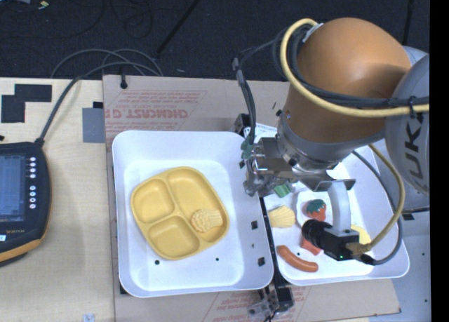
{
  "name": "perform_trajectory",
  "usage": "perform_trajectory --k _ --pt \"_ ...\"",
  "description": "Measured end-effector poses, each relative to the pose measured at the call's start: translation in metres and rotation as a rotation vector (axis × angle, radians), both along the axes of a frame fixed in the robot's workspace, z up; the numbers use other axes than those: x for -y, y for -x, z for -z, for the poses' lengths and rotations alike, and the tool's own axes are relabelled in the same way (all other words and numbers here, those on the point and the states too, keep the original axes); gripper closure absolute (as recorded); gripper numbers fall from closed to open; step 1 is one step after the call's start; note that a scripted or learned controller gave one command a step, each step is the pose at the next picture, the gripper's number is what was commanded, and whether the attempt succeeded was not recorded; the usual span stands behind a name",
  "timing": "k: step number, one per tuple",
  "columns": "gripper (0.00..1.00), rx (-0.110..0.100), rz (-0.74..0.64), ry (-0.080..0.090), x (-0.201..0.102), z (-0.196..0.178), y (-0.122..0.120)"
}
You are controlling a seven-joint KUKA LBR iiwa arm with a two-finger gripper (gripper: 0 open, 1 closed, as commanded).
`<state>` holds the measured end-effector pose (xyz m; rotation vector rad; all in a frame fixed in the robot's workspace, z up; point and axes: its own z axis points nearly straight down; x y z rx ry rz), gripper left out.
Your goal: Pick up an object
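Note:
My gripper (261, 173) hangs under the big orange-banded wrist, above the wall between the two bins at the right bin's left edge. Small toy foods lie in the right bin (393, 268): a red sausage (297, 258) near the front, a pale yellow piece (282, 217) just below the gripper, a red and green piece (315, 209), and a yellow piece (359, 232) partly hidden by a black fitting (328, 239) on the arm. A small green piece (281, 189) shows right beside the gripper. Nothing is visibly held.
The left bin (140, 152) holds a yellow divided plate (158, 201) with a corn-like toy (206, 219) in its right compartment. A handheld pendant (17, 198) lies on the bench at the far left. The arm's bulk hides most of the right bin's back half.

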<state>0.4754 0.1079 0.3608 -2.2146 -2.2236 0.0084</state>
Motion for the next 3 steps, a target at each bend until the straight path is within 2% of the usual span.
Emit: perform_trajectory --k 1,2,3 --pt "1.00 0.001 0.006 0.000 0.032 0.005 0.000" --pt "1.00 0.004 0.003 -0.001 0.024 -0.014 0.000" --pt "1.00 0.002 0.004 0.000 0.033 -0.005 0.000"
